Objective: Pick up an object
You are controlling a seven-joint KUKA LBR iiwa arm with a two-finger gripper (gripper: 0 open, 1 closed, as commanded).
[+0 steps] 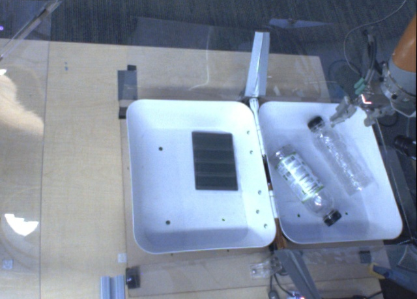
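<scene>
White plastic forms the two shallow bins sitting side by side on the pale wooden table (pixel 78 180). Inside the left bin (pixel 146 161) a dark rectangular block (pixel 215 161) with ribbed bands lies flat near the middle. Inside the right bin (pixel 384 216) two clear plastic bottles lie on their sides, both slanting from upper left to lower right. One bottle (pixel 301 177) lies nearer the divider, its black cap pointing toward the bin's near edge. The other bottle (pixel 339 154) lies just beside it toward the right, its black cap pointing toward the bin's far wall. The two bodies run roughly parallel, apart from each other. At the bin's far right corner, the gripper (pixel 358 107) hangs over the rim, near the second bottle's capped end. Its fingers (pixel 343 110) stand apart, with nothing between them. Above it, the arm's orange band (pixel 405 53) shows at the right edge.
</scene>
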